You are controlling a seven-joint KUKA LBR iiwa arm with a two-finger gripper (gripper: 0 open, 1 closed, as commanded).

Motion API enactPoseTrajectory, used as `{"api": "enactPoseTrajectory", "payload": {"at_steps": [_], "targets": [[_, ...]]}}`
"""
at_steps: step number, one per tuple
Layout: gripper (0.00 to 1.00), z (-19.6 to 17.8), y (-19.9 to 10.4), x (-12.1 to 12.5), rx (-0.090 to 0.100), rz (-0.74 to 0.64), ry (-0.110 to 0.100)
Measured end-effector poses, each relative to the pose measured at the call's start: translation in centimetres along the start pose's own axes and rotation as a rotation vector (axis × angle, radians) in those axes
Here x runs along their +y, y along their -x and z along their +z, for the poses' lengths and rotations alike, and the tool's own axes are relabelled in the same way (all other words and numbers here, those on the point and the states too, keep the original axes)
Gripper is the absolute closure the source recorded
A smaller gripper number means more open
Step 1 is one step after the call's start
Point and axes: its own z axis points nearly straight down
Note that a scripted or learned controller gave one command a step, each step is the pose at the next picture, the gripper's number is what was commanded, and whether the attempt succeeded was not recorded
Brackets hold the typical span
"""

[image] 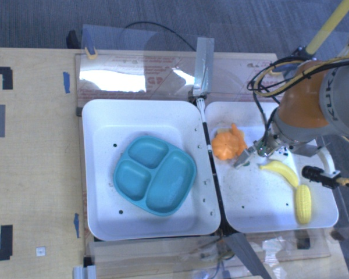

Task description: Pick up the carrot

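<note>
Grey arm with an orange band — black and yellow cables looped over it.

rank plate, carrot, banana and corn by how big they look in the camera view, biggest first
1. plate, by far the largest
2. carrot
3 and 4. banana and corn: they look much alike in size, too close to rank

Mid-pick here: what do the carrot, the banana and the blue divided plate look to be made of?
Carrot: lumpy, uniform orange, matte; probably soft plastic or rubber, a toy. Banana: smooth, even yellow with a slight sheen; likely moulded plastic. Blue divided plate: one flat teal colour, rounded moulded compartments; looks like hard plastic.
</note>
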Motion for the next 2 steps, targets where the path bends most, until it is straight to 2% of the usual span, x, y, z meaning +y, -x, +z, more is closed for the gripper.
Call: {"api": "enactPoseTrajectory", "payload": {"at_steps": [1, 2], "targets": [[0.00, -10.0, -9.2, -2.8, 0.005, 0.151, -0.001], [0.00, -9.6, -2.4, 5.7, 0.004, 0.064, -0.007]]}}
